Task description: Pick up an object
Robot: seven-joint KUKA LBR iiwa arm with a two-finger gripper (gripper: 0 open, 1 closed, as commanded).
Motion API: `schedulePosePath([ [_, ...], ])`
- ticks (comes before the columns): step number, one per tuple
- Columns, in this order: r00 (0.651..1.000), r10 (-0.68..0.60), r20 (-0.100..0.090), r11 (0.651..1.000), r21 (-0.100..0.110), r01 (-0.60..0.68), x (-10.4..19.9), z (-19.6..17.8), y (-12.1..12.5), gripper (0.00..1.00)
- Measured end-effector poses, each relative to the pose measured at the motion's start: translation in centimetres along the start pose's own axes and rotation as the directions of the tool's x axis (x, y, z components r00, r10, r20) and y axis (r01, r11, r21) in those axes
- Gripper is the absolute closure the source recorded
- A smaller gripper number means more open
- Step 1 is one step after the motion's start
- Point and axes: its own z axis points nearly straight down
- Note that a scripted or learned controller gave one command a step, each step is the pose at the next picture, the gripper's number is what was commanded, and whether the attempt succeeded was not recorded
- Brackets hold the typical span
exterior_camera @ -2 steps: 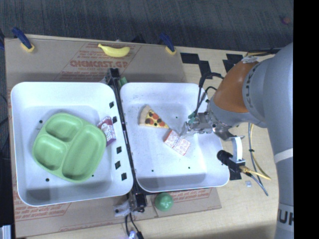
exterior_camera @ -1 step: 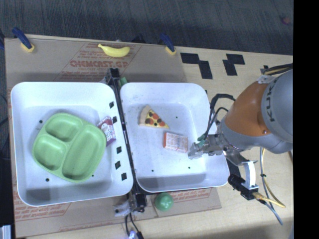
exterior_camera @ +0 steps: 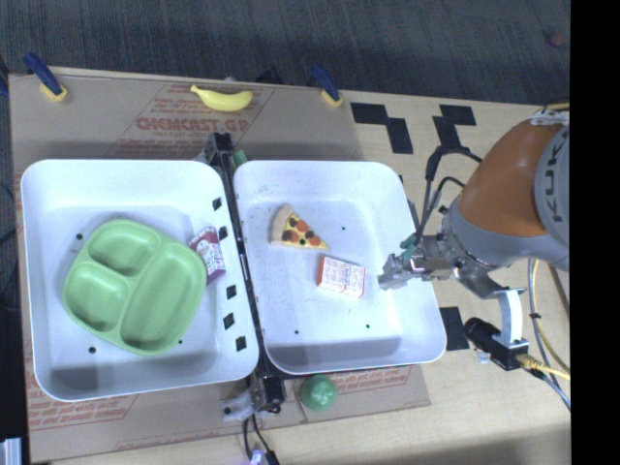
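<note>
Two objects lie in the right bin (exterior_camera: 412, 332): pizza slice (exterior_camera: 296, 230) and red-white packet (exterior_camera: 341, 277).
You have the gripper (exterior_camera: 397, 270) just right of the packet, at the bin's right wall; finger state can't be told. Centre over the packet before descending.

The left bin (exterior_camera: 39, 260) holds a tray (exterior_camera: 131, 284) with a packet (exterior_camera: 208, 253) at its right. The right bin (exterior_camera: 387, 192) holds a pizza slice (exterior_camera: 297, 231) above a box (exterior_camera: 341, 277); the gripper (exterior_camera: 395, 271) sits at its right rim.
</note>
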Motion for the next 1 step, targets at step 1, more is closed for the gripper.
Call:
schedulePosePath([
  [1, 1.000, 0.000, 0.000, 1.000, 0.000, 0.000, 0.00, 0.02, -0.01, 0.00],
])
